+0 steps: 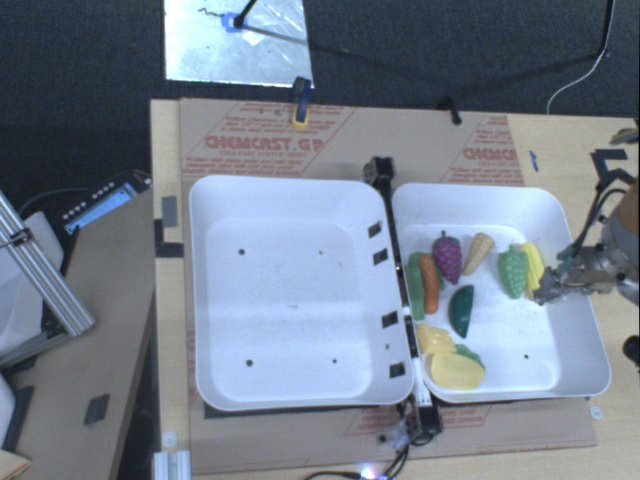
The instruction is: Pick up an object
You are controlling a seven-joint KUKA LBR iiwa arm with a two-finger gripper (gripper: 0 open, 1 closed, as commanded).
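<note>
White plastic formed the two shallow bins on the bench: the left bin (290, 298) lay bare, and the right bin (560, 358) held a cluster of toy produce. Beneath them a sheet of brown board (270, 138) carried the printed word "CHEMCAST GP" in red letters, once behind the left bin and again, slanted and partly hidden, behind the right bin. In the right bin lay a purple grape bunch (447, 256), an orange carrot (430, 282), a dark green vegetable (461, 310), a tan cone-shaped piece (479, 251), a green bunch of grapes (513, 271), a yellow piece (533, 265) just beside it, and a yellow fruit (455, 370) near the front wall. The gripper (548, 290) hung low at the bin's right side, close by the green bunch and the yellow piece; whether it was parted or closed could not be told, and nothing was visibly held.
</note>
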